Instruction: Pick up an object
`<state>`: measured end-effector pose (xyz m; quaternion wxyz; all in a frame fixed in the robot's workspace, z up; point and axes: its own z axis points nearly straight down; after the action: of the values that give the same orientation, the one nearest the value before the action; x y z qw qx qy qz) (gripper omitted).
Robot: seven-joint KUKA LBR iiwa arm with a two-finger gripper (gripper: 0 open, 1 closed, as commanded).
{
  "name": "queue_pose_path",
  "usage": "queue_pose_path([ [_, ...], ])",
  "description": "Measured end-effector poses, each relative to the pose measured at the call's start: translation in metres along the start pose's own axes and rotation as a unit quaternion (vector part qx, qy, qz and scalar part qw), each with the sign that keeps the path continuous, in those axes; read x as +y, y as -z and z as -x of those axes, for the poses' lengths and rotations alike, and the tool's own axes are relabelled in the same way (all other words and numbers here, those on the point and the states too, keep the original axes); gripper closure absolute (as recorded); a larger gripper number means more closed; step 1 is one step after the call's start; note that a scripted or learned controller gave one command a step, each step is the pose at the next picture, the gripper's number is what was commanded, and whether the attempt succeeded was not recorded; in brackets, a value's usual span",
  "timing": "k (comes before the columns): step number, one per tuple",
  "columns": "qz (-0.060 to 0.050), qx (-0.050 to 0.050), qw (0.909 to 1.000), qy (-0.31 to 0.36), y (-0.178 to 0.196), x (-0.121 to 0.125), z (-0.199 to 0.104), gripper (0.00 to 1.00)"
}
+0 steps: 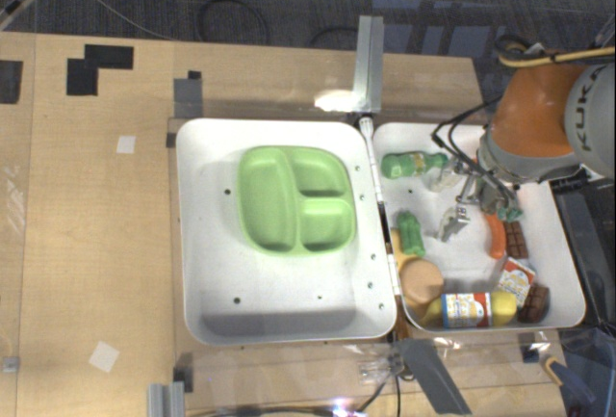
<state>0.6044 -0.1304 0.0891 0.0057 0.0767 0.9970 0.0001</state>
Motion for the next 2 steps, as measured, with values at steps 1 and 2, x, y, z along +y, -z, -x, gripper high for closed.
queue_pose_path([
  [1, -0.001, -0.001, 0.9965, -0.084, 0.0, -0.049, 0.001, 0.0],
  [2, 0.0, -0.001, 0.9935, -0.114, 0.001, -0.031, -0.036, 0.0],
])
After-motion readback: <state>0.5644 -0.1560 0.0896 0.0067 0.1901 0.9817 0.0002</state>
